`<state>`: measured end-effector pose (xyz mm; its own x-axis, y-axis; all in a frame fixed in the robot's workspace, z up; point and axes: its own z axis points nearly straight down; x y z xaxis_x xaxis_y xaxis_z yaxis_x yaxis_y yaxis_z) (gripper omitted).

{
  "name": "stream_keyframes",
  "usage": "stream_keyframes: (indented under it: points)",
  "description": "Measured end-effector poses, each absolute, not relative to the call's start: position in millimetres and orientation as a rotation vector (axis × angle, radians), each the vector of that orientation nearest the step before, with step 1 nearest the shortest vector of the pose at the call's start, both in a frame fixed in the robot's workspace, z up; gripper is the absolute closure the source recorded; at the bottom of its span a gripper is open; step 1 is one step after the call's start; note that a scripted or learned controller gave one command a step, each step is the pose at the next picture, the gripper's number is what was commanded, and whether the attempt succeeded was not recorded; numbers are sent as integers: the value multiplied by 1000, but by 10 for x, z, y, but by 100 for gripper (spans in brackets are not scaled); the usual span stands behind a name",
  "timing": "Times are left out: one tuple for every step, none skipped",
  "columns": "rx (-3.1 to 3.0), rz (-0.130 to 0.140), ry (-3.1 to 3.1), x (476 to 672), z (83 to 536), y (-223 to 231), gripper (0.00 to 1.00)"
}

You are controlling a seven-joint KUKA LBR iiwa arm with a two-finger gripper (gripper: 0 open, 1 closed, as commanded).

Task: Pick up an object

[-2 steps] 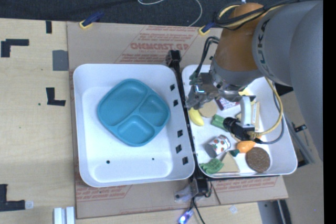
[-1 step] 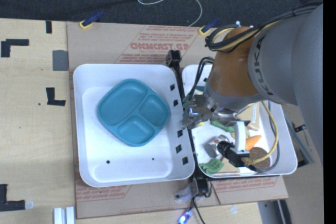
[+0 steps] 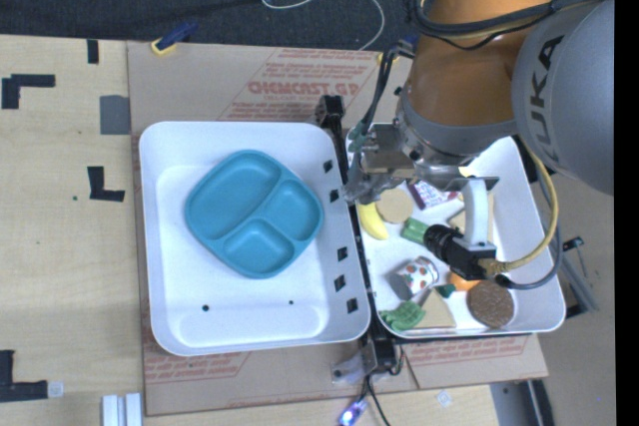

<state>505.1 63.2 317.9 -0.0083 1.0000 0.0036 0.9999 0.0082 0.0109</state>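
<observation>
My gripper (image 3: 377,177) hangs low over the left part of the right bin (image 3: 531,207), just above a yellow banana (image 3: 372,222). The wrist hides whatever lies straight under it. Close by in that bin lie a small green piece (image 3: 415,231), a purple and white packet (image 3: 431,194), a grey and white lump (image 3: 414,276), a green leafy piece (image 3: 403,317) and a brown disc (image 3: 491,305). Nothing shows held in the gripper.
The left bin (image 3: 160,244) holds a blue divided plate (image 3: 255,213). Black clips (image 3: 337,177) line the wall between the two bins. Both bins rest on a cardboard sheet (image 3: 250,85). The big orange and grey arm (image 3: 479,45) covers the back of the right bin.
</observation>
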Motion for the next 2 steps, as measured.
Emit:
stream_keyframes:
  points:
    - [2214, 5, 2228, 4830, 3608, 982, 100]
    - [2221, 5, 2216, 4840, 4219, 479, 100]
